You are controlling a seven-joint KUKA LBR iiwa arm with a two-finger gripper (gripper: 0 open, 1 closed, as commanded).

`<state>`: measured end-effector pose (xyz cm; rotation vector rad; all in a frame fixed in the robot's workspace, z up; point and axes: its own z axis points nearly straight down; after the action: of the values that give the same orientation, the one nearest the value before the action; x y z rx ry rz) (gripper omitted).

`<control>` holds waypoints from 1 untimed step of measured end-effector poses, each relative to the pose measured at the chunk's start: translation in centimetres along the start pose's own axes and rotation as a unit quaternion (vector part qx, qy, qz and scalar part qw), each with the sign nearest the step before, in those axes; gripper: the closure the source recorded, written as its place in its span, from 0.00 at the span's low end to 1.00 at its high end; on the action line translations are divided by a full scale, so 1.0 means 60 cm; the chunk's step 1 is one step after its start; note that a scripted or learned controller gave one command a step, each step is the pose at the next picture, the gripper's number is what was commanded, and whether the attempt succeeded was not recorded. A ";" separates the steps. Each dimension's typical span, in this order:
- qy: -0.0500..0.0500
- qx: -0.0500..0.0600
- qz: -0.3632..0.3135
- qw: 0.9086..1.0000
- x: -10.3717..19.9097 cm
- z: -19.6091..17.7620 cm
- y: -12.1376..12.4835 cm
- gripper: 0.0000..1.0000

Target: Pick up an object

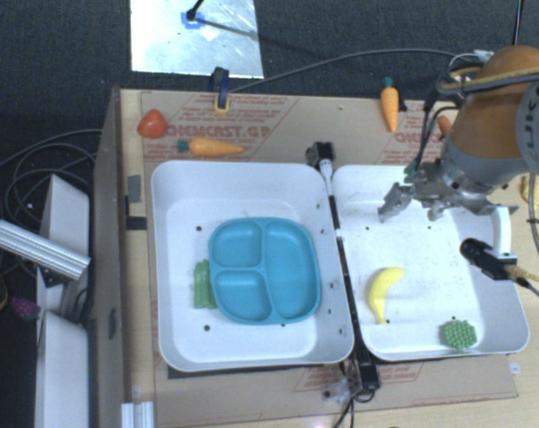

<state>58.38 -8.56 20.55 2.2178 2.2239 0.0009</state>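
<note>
Nearest the camera, a green bumpy ball and a yellow banana lie loose in the right bin, likely candidates to lift. Farther back, the tool hovers above that bin's bare floor, fingers apart and gripping nothing, apparently ready to descend.

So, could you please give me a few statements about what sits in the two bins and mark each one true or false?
1. The blue divided plate lies in the left bin. True.
2. The banana lies in the left bin. False: it lies in the right bin.
3. The hand holds the banana. False: it hangs above bare bin floor, apart from it.
4. A green bumpy ball sits near the right bin's front corner. True.
</note>
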 end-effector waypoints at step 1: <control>0.000 0.000 0.001 1.000 -0.029 0.014 -0.066 0.00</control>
<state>54.43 -10.28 19.68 2.2200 2.2220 -0.0004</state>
